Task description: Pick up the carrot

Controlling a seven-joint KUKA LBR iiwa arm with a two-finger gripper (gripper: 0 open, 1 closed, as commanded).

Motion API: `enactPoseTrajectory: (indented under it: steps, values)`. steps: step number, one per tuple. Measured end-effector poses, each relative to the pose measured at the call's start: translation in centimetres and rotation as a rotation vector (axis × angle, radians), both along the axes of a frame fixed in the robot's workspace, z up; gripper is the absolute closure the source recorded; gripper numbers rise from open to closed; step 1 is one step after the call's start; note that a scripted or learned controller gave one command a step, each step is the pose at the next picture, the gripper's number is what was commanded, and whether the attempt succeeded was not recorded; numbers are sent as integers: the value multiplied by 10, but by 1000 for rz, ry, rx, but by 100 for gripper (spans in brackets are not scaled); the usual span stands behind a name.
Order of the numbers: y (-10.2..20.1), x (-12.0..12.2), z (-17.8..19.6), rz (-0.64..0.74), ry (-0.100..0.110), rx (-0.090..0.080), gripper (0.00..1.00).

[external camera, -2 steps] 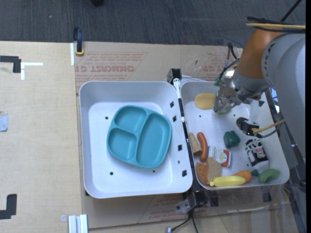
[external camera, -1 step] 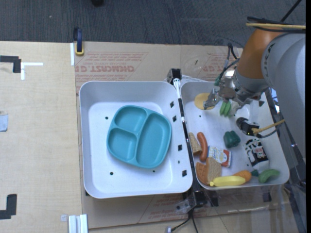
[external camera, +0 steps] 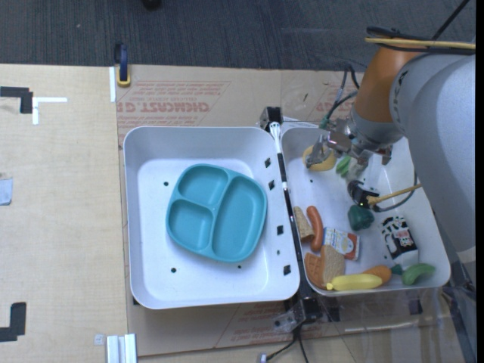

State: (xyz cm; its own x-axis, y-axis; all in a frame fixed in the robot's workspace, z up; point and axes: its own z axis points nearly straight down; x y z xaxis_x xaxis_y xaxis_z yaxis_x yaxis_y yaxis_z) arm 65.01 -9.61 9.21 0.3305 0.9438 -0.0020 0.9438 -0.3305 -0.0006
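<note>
Here the small orange carrot (external camera: 380, 273) lies at the near end of the right white bin (external camera: 428, 216), long axis across it, tucked behind a yellow banana (external camera: 354, 282). The tool (external camera: 355, 159) hovers over the bin's far end, well apart; its grip state cannot be told.

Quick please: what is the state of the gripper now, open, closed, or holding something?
Gripper: cannot be told; it hangs low over the far part of the right bin, well away from the carrot at the near edge.
</note>
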Motion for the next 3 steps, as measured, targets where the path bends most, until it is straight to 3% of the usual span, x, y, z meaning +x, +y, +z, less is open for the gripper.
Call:
enactPoseTrajectory:
  steps: [1, 2, 3]
  values:
    - [-1, 0, 10, 3, 0, -4, 100]
    - [-1, 0, 10, 4, 0, -4, 0]
    - [-2, 0, 19, 5, 1, -5, 100]
